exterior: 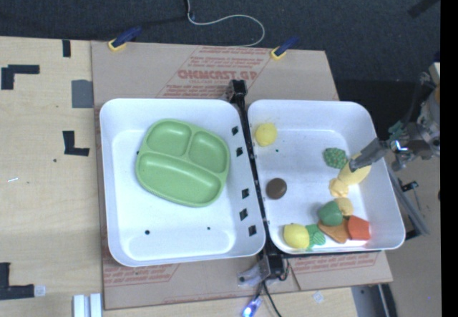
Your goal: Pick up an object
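toy food lies scattered in the right bin (358,116), and the claw (361,158) reaches in from the right edge, its tip down at the pale yellow banana-like piece (351,178) against the bin's right side. whether it is open or closed on anything i cannot tell; the tip is dark and thin and merges with the toy.

that yellow piece looks like hollow plastic: light, stiff, smooth, likely to skid on the white floor if nudged. its long axis runs on a slant, upper end toward the claw, lower end toward the green and orange pile (342,222) in the near right corner. a hold across its narrow middle, square to that axis, seems safest to me; an end grip would probably let it swing.

nearby sit a green knobbly piece (333,158), a yellow ball (265,134) by the divider, a brown disc (276,187) and a lemon (296,236). the left bin (114,165) holds a green divided plate (182,162). both bins rest on cardboard (143,72) over the tabletop (43,165).
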Available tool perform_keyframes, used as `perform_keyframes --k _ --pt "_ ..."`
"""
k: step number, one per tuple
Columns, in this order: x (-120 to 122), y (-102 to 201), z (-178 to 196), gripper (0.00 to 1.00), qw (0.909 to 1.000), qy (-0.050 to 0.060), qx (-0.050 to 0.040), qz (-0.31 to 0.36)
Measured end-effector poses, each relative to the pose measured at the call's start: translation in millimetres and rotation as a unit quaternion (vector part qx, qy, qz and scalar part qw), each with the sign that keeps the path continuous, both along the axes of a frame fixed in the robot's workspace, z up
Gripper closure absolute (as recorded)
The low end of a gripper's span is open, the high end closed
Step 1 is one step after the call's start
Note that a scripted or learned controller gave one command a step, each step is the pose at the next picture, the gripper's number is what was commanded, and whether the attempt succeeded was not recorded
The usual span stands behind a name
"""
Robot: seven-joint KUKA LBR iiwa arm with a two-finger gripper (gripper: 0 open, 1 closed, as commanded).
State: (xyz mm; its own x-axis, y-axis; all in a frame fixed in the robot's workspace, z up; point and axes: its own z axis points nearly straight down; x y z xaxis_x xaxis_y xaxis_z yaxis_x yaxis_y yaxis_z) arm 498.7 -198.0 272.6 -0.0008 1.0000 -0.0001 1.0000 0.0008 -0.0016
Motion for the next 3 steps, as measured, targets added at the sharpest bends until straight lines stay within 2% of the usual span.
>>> perform_keyframes --k 1,2,3 --pt "-1.9 35.1 154.9 0.0 0.9999 -0.01 -0.0021 0.003" --pt "-2.8 34.0 155.4 1.0 1.0 -0.001 -0.0008 0.001" --pt "-15.0 60.2 269.6 1.0 1.0 -0.007 -0.0015 0.002"
